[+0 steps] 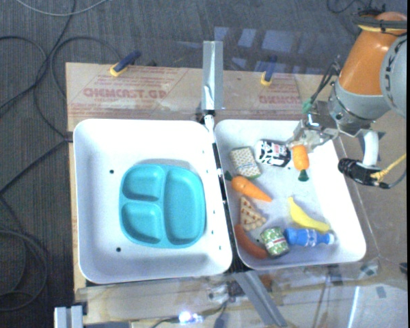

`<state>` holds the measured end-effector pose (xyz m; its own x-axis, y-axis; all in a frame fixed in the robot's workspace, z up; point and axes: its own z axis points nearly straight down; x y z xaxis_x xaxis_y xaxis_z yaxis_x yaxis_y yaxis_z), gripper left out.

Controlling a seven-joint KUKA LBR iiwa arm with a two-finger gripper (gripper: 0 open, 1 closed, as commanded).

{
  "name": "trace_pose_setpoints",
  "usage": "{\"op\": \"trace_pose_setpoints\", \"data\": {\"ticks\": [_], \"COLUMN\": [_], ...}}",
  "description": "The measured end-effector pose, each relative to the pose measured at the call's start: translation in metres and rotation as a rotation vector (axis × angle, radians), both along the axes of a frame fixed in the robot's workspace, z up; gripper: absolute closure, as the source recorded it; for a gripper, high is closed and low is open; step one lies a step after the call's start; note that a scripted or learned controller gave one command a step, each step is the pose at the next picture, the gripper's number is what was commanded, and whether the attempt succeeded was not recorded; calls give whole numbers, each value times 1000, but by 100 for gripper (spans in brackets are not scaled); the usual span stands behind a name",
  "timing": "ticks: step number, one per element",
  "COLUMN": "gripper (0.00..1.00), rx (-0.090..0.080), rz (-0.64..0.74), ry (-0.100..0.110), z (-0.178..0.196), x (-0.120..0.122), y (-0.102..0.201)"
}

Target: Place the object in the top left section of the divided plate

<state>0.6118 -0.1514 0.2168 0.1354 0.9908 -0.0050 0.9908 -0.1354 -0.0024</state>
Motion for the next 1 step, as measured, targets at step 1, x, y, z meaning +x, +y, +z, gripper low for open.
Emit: {"op": "trace_pose_setpoints", "data": {"ticks": [1], "gripper": [100], "rx": [7], "rz": [344], "ry": [0], "z": [-19], "x": [-41], "y": [54]}}
